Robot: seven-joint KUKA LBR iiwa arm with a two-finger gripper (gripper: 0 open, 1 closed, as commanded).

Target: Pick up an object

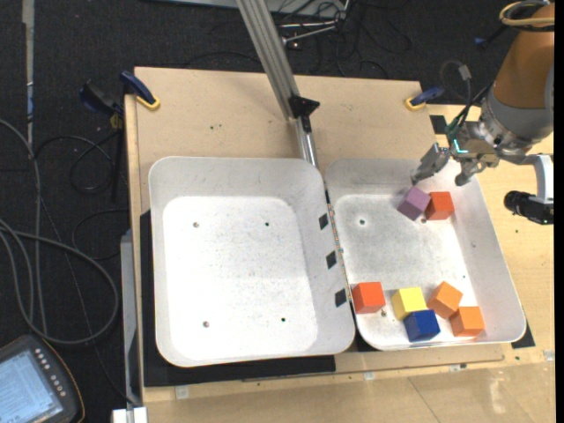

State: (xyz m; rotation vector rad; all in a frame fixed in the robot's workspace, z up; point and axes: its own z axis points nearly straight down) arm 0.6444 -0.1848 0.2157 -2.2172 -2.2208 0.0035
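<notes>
The arm reaches in from the right, its pincer point(446, 169) hanging over the far part of the right bin point(493, 245) with its 2 fingers apart and nothing between them. Just below it, a purple block point(413, 203) and an orange block point(440, 205) sit touching. Along the near edge lie 5 more: an orange block point(368, 296), a yellow block point(409, 302), a blue block point(422, 325) and 2 orange ones point(447, 297) point(467, 321). The left bin point(167, 236) sits beside it on the bench point(220, 113).

One camera sits fixed above my bench point(264, 113), looking down at a slant from a middling height. My claw point(448, 167) reaches in from its right, with both white bins point(167, 183) spread to the claw's left and below.
</notes>
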